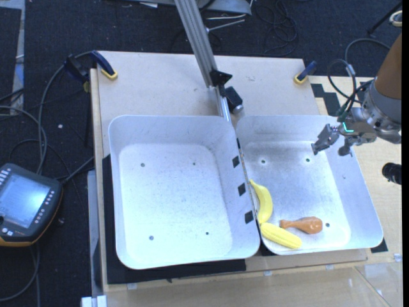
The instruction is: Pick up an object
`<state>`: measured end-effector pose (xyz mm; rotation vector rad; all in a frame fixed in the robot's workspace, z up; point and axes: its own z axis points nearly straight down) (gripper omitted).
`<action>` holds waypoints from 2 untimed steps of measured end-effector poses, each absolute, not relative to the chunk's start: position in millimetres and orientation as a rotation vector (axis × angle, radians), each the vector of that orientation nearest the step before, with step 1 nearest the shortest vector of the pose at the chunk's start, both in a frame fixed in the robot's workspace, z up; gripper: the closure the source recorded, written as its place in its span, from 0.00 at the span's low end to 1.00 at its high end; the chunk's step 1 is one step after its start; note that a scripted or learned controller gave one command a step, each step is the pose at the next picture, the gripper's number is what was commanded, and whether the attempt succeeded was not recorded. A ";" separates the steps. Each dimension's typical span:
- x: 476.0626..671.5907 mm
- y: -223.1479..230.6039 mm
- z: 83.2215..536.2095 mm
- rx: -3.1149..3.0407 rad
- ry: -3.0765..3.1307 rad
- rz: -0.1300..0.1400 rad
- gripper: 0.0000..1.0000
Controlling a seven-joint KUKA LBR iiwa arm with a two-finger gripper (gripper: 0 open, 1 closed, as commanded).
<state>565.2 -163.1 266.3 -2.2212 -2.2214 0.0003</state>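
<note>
1. Pale wooden bench (166,85), seen from above at a slant.
2. Bearing two shallow white bins side by side: left bin (128,146), right bin (358,190).
3. Clamped at both far corners with yellow-tipped clamps (105,69).

The arm (390,88) is cut off at the right edge; the end effector (332,139) is too small to read.

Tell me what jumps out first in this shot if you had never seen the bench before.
The bright yellow banana stands out, lying in the right bin against its left wall near the front. Just beside it, towards the front right, lies a small orange-brown object. The gripper hangs above the right bin's far right part, well away from both.
</note>
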 end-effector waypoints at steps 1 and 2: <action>565.2 -163.1 266.3 -2.221 -2.221 0.000 0.00; 566.6 -170.3 220.6 -2.219 -2.219 0.004 0.00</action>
